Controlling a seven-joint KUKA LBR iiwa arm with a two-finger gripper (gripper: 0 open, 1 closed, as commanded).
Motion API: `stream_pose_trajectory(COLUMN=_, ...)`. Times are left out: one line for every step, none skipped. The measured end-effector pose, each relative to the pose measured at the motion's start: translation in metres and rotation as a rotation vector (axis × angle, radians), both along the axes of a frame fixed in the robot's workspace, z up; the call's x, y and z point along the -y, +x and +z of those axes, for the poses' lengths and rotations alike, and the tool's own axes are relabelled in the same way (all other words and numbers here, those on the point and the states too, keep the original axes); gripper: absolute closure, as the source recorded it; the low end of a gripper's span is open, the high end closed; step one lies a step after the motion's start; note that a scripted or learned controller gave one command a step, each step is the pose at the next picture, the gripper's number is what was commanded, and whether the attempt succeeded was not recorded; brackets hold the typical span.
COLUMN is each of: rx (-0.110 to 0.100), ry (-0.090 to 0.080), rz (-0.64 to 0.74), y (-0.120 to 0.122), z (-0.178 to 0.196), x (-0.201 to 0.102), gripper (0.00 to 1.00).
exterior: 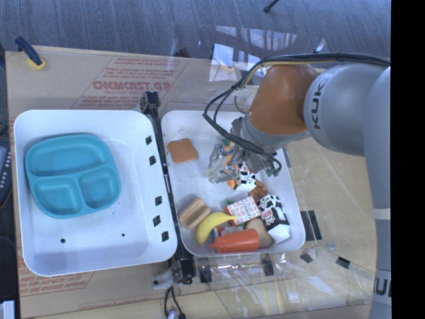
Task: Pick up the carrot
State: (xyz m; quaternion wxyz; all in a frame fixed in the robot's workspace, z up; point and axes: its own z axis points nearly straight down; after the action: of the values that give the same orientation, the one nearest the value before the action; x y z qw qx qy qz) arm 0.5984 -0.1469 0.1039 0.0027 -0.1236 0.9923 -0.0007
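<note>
The arm reaches in from the right and its gripper (229, 161) is down inside the right bin (199, 128), buried in the toy clutter near the middle. Something orange (229, 157) shows right at the tip, likely the carrot, though I can't tell if the fingers are clenched or released. Below sit a banana (211, 224), a red sausage-like piece (237, 241), a bun (193, 212) and cow-patterned cartons (271, 210); a toast slice (182, 150) lies apart. The left bin (40, 258) carries a blue divided tray (72, 173).
</note>
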Motion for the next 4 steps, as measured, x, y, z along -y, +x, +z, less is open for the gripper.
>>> stream_pose_trajectory(rx=0.010, ry=0.000, rz=0.018, y=0.042, z=0.096, x=-0.062, gripper=1.00)
stream_pose_trajectory(rx=-0.009, ry=0.001, rz=0.078, y=-0.058, z=0.059, x=-0.042, gripper=1.00)
stream_pose_trajectory(rx=-0.002, ry=0.000, rz=0.083, y=-0.054, z=0.071, x=-0.043, gripper=1.00)
stream_pose_trajectory(rx=0.002, ry=-0.001, rz=0.087, y=-0.052, z=0.082, x=-0.044, gripper=1.00)
